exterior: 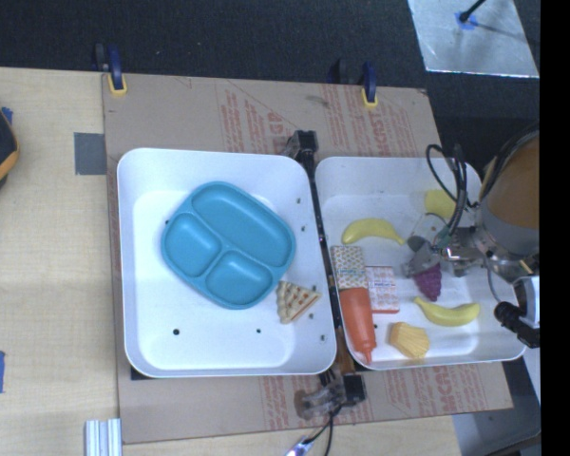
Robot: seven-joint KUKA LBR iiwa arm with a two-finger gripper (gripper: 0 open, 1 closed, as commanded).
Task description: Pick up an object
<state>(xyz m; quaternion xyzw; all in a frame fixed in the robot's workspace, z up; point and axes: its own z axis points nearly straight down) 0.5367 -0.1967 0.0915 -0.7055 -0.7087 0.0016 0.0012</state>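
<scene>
Several small objects lie in the right bin [399,180], and the one nearest the gripper [427,253] is a purple grape bunch [427,280]. It sits in the right half of that bin, directly below the gripper's tip as seen from above and apparently touching it or just beside it. Its long axis runs roughly up and down the camera view, slightly tilted. Whether the tool is released, clenched or already grasping the bunch cannot be told; cables and metal parts at the wrist hide the tip.

Just below the bunch lies a yellow banana [447,313], its long axis running left to right with the ends curved upward. A second banana [371,231] lies to the upper left of the bunch, also running left to right and arched. A small yellow piece [440,202] sits above the gripper near the bin's far wall.

Farther left, near the dividing wall, an orange bottle [358,321] lies with its long axis up and down the view, beside a cracker [348,265] and a printed packet [381,286]. A yellow corn piece [408,340] rests near the bin's front edge.

In the left bin [133,255], well apart, are a blue divided plate [228,243] and a waffle wedge [295,300].

The arm [515,198] enters from the right, so the bunch is judged the likeliest target, needing little more than a short descent.
</scene>
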